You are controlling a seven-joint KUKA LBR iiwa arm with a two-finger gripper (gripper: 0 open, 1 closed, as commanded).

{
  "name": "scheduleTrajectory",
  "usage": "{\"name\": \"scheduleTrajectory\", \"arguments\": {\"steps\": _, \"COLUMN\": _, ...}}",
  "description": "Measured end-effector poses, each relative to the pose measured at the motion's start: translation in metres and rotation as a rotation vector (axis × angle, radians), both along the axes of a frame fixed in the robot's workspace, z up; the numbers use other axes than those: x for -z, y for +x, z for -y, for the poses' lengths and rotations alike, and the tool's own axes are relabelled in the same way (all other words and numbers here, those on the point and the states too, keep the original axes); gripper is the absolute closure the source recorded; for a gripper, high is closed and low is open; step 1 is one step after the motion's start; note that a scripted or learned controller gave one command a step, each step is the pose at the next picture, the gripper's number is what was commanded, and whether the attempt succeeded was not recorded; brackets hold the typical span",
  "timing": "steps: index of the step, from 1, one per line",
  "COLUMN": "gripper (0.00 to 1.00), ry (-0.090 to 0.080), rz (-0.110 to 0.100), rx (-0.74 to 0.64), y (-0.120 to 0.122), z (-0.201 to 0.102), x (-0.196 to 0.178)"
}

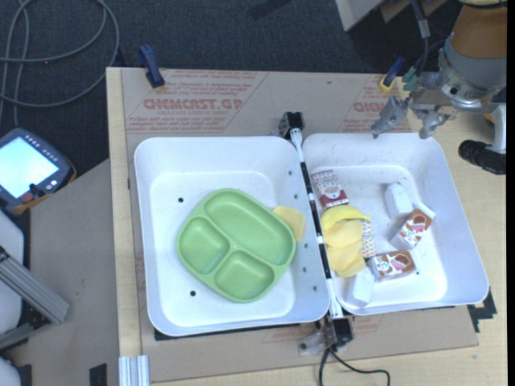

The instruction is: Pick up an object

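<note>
My gripper (pixel 402 127) hangs above the far rim of the right bin (pixel 459 240), fingers spread open with nothing between them. Below it in that bin lie a red and white packet (pixel 328 188), a white block (pixel 396 199), two brown and white cartons (pixel 413 229) (pixel 392 264), a heap of yellow pieces (pixel 344 236) and a small white item (pixel 360 290). The left bin (pixel 157 175) holds a green divided plate (pixel 236 244) with a pale yellow piece (pixel 291 219) at its right edge.
The two bins meet at a black seam with clamps at the far end (pixel 291 123) and near end (pixel 334 332). A blue clamp (pixel 150 65) sits on the cardboard base at the far left. A handheld screen (pixel 28 167) lies off the bench to the left.
</note>
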State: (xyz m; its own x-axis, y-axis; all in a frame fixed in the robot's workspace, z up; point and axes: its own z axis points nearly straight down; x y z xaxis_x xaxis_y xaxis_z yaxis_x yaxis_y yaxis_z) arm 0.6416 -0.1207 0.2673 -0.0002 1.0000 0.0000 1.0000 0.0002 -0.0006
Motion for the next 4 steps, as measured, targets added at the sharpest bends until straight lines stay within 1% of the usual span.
{"name": "scheduleTrajectory", "arguments": {"steps": 1, "gripper": 0.00, "ry": 0.001, "rz": -0.002, "rx": 0.001, "y": -0.053, "z": 0.014, "x": 0.141}}
{"name": "scheduleTrajectory", "arguments": {"steps": 2, "gripper": 0.00, "ry": 0.004, "rz": 0.010, "rx": -0.003, "y": -0.079, "z": 0.050, "x": 0.160}}
{"name": "scheduleTrajectory", "arguments": {"steps": 3, "gripper": 0.00, "ry": 0.011, "rz": 0.025, "rx": -0.014, "y": -0.090, "z": 0.062, "x": 0.167}}
{"name": "scheduleTrajectory", "arguments": {"steps": 4, "gripper": 0.00, "ry": 0.002, "rz": 0.041, "rx": -0.014, "y": -0.102, "z": 0.061, "x": 0.168}}
